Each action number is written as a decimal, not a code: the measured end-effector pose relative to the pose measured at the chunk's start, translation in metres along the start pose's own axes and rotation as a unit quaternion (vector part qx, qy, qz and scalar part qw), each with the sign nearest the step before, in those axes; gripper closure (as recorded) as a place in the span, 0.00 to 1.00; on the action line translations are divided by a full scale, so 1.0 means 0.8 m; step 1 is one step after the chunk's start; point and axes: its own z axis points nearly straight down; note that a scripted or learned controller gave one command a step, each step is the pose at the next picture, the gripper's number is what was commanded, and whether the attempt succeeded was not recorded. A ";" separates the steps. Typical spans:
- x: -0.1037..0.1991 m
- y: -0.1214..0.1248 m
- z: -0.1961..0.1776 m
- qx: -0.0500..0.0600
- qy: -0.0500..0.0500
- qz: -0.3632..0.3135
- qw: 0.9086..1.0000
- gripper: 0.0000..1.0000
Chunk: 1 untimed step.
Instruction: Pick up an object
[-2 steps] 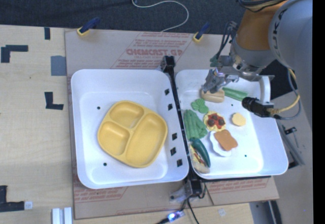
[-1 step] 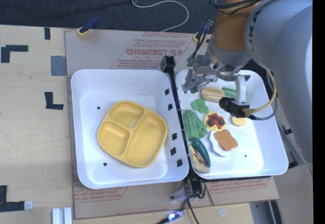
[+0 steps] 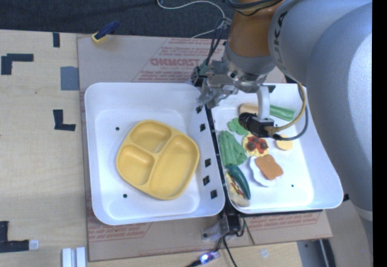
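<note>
My gripper hangs over the back of the ridge between the two bins, under the grey arm with its orange band. Nothing shows in it. Toy foods lie in the right bin: a leafy green piece, a dark green vegetable, a small pizza slice, a brown toast on a white piece, a light green pod and a pale bun. The foods sit just right of and nearer the front than the gripper.
A yellow divided plate lies in the middle of the left bin. The arm's bulk covers the right bin's back right. A small orange piece rests beside the pizza slice. Cardboard lies under both bins.
</note>
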 end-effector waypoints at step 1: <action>0.066 -0.005 -0.007 0.001 0.000 0.000 1.000 1.00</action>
